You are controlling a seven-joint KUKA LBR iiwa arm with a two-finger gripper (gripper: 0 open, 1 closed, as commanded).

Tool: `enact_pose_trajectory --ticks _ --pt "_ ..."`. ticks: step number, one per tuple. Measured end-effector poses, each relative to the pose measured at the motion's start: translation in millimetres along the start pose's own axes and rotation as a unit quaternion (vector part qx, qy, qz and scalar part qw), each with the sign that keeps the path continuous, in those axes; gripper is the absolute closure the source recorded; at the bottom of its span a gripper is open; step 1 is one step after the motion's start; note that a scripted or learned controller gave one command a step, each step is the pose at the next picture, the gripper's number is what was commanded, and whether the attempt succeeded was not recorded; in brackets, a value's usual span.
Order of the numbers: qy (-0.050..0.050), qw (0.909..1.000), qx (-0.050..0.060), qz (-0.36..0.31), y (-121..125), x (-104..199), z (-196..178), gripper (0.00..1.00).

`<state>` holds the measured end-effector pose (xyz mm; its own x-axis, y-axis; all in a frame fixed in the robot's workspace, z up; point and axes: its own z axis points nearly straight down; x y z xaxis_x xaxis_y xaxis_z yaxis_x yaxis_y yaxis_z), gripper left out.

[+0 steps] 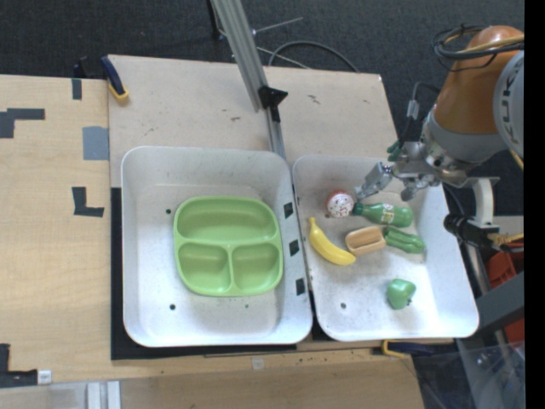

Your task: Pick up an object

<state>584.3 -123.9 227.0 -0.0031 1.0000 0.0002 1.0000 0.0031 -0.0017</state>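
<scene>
- The gripper (pixel 397 182) hangs over the far part of the right bin (pixel 451 309), its two fingers spread apart with nothing between them.
- Just near of the fingertips lies a green bottle (pixel 385 214) on its side, with a pale label around its middle.
- Left of the bottle sits a small white ball with red marks (pixel 340 204).
- Nearer the camera, a tan hot-dog bun (pixel 365 240) lies beside a yellow banana (pixel 329 244), the two touching or almost so; a dark green cucumber-like piece (pixel 404 243) lies just right of the bun.
- Well apart, toward the near right corner, rests a green pepper-like lump (pixel 399 293).
- The right bin thus holds six things, one of each kind.
- The left bin (pixel 136 237) holds one thing: a light green plate (pixel 228 245) with three compartments, one wide on the far side and two smaller on the near side.
</scene>
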Motion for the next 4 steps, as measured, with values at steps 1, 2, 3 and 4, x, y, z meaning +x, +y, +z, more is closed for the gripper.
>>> enact_pose_trajectory --ticks 1,2,3,4 --pt "0.0 1.0 0.0 0.0 0.0 0.0 -0.1 0.0" --pt "0.0 1.0 0.002 0.0 9.2 0.2 51.8 0.0" --pt "0.0 1.0 0.002 0.001 9.0 2.4 95.7 0.0" --pt "-0.001 1.0 0.0 0.001 8.8 2.9 140.3 0.0"
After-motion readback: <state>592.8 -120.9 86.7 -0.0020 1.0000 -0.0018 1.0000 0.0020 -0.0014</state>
